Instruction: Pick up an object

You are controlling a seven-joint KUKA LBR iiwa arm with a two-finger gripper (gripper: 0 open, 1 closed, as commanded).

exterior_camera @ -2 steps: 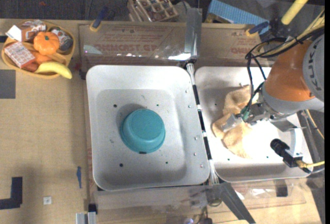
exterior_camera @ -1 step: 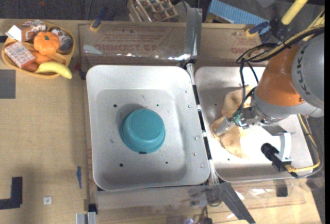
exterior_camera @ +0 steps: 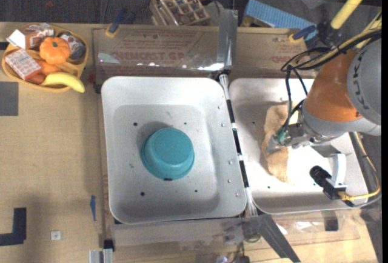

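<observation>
Camera view: the task's thing is a tan, lumpy object (exterior_camera: 277, 165) in the right bin (exterior_camera: 260, 190). It lies in that bin's left half, near the wall shared with the neighbouring bin but apart from it. Its long axis runs from the far side of the bin toward the near side, almost straight up and down the picture. The far end is paler and narrower and points at the bin's back wall. The near end is broader and darker and points at the front wall. What it is made of cannot be told.

The hand (exterior_camera: 280, 139) sits right over the middle of the object and hides its waist, so the two ends show on either side of it. Whether the hand is released, clenched or grasping the object cannot be told from here. The arm (exterior_camera: 330, 98), grey with its orange band, reaches in from the right over the bin's right half.

Nothing else lies near the object on the white floor around it. In the left bin (exterior_camera: 121, 104) a teal bowl (exterior_camera: 168, 153) rests upside down near the middle, well apart from the tan object, with both bin walls between them. A cardboard wall (exterior_camera: 157, 43) stands behind both bins. On the surface (exterior_camera: 48, 165) at far left is a dish (exterior_camera: 8, 65) holding a banana (exterior_camera: 63, 80) and a small orange pumpkin (exterior_camera: 54, 51).
</observation>
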